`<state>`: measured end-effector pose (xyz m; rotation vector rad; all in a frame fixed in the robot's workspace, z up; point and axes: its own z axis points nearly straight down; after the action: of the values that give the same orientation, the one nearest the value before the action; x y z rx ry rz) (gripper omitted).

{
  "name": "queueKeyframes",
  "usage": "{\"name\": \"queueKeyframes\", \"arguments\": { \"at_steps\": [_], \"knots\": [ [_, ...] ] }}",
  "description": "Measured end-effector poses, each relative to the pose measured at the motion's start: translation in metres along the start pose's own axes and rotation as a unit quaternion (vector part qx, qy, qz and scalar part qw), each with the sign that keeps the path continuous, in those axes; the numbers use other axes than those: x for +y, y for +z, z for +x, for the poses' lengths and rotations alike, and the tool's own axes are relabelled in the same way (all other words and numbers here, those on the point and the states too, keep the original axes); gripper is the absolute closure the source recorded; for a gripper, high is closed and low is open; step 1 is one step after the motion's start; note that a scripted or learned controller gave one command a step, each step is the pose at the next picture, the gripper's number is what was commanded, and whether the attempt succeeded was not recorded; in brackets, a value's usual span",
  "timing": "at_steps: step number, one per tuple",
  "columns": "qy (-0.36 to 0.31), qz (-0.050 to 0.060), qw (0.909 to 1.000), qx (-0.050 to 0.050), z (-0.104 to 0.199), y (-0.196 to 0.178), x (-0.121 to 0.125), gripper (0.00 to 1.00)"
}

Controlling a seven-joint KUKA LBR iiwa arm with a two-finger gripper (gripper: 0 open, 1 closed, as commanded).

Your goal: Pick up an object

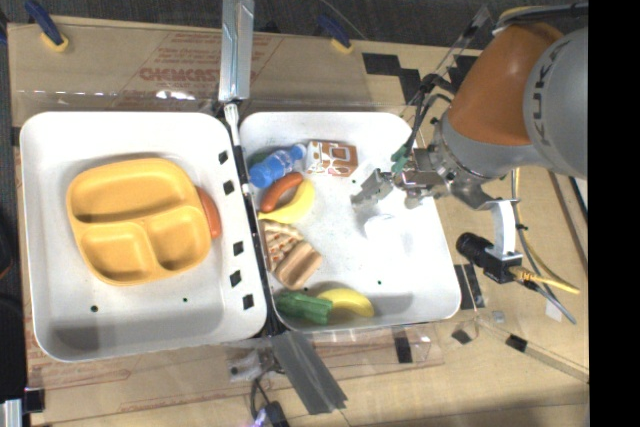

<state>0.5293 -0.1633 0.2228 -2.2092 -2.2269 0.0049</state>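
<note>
You've nothing picked yet: gripper [368, 192] hovers over bare floor of the right bin [420, 260], fingers spread with nothing between them, while the toy food [288, 200] lies apart along the bin's left side, so the grasp remains.

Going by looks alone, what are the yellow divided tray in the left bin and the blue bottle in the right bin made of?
Yellow divided tray: probably moulded plastic; uniform colour, rounded compartment walls, soft sheen. Blue bottle: likely plastic too, glossy with a pale highlight, though too small to be sure.
</note>
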Motion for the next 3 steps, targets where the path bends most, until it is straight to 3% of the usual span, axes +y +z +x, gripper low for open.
{"name": "queueKeyframes", "arguments": {
  "at_steps": [1,2,3],
  "knots": [
    [-0.001,0.002,1.0,0.0,-0.005,0.066,0.071,0.0],
    [-0.067,-0.003,0.9978,-0.001,0.01,0.101,0.105,0.0],
    [-0.18,-0.002,0.9836,-0.013,0.038,0.117,0.098,0.0]
  ]
}}
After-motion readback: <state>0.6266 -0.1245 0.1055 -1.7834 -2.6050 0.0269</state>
